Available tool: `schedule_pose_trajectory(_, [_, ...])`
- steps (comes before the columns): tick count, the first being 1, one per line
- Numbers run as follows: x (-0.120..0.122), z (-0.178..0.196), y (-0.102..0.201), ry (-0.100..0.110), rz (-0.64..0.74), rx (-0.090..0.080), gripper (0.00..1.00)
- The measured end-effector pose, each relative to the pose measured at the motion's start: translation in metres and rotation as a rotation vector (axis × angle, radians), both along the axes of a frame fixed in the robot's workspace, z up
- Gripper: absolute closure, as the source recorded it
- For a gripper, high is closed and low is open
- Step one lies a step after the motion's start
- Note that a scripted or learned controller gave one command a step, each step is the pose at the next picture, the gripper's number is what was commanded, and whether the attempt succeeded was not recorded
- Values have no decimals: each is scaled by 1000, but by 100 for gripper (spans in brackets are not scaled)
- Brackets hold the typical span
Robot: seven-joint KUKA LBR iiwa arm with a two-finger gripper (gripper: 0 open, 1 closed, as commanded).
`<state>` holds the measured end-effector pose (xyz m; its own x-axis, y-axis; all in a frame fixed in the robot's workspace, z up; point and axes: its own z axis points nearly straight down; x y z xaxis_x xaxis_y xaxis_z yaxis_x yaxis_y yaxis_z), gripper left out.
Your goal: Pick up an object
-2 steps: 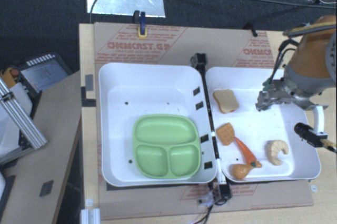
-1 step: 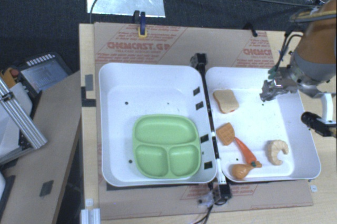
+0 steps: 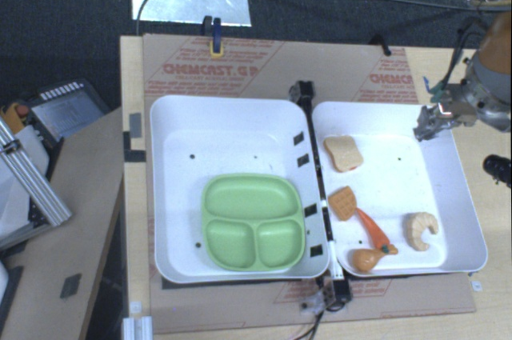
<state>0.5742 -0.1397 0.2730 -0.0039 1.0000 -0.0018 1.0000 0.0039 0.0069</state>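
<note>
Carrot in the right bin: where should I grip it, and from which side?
Probably grip the carrot mid-body from above, closing across its narrow width. It lies flat and diagonal, its ends close to the waffle and the pear, so the middle looks freest.

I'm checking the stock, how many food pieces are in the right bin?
5: bread slice at the far left, waffle piece below it, carrot, pear at the near edge, croissant to the right.

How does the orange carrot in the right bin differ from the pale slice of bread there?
The orange carrot is long, thin and lies slantwise near the bin's front; the pale slice of bread is broad, flat and lies further back. The carrot is vivid orange, the bread beige. Both rest loose in the right white bin.
</note>
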Motion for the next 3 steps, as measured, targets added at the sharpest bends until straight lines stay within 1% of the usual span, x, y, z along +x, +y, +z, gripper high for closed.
schedule_pose_trajectory(1, [15,-18,55,5,4,2,100])
schedule_pose_trajectory(2, [32,-15,107,4,5,3,100])
schedule_pose_trajectory(3, [40,-36,157,6,3,2,100])
